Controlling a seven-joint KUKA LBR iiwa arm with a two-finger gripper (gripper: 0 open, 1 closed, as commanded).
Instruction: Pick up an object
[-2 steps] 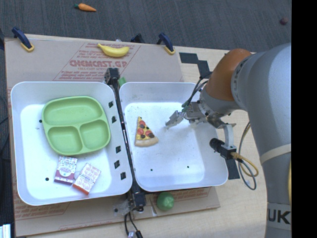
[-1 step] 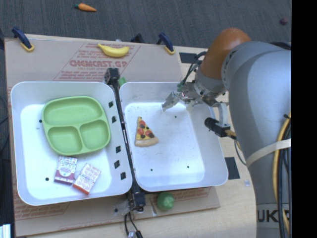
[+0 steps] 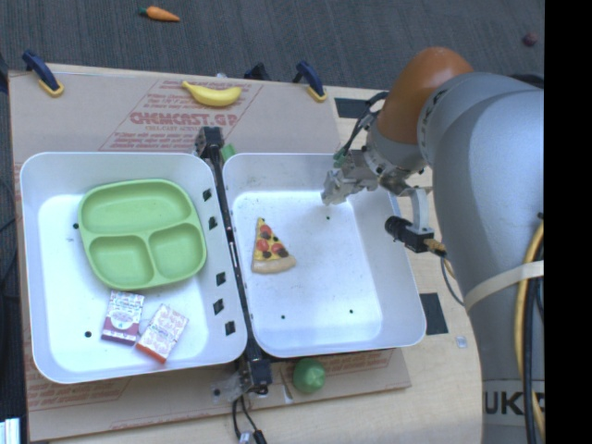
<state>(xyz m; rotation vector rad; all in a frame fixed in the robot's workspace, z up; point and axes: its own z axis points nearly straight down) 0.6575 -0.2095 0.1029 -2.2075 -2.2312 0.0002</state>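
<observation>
Robot gripper poised over the right bin, a toy pizza slice lying untouched below.

The grey arm, orange band above its wrist, reaches in from the right and hangs its gripper near the right bin's far edge (whether it is open or closed cannot be told from this angle), with nothing seen in its grasp. The pizza slice rests on the bin floor toward the left wall, well apart from the gripper. In the left bin a green divided plate sits toward the far side, with two small red-and-white packets near the front edge. On the cardboard beyond the bins lies a yellow banana; a green ball sits just outside the right bin's front edge.
</observation>
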